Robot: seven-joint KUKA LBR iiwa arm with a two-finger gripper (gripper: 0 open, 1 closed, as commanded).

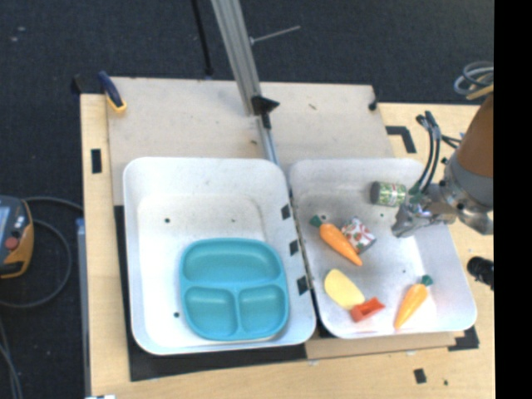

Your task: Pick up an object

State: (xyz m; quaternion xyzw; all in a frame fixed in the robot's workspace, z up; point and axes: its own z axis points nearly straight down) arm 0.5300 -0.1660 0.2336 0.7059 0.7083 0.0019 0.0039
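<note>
The tool (pixel 409 221), grip unclear, hangs over the right bin (pixel 440 322) beside a green can (pixel 388 194), tapered carrots (pixel 341 243) and a crumpled wrapper (pixel 359 233).

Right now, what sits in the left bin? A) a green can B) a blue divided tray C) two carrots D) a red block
B: the blue divided tray lies in the left bin, while the carrots, can and red block are all in the right bin.

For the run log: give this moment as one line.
gripper: over right bin, nothing seen held | nearest: green can | blue tray: left bin
</note>
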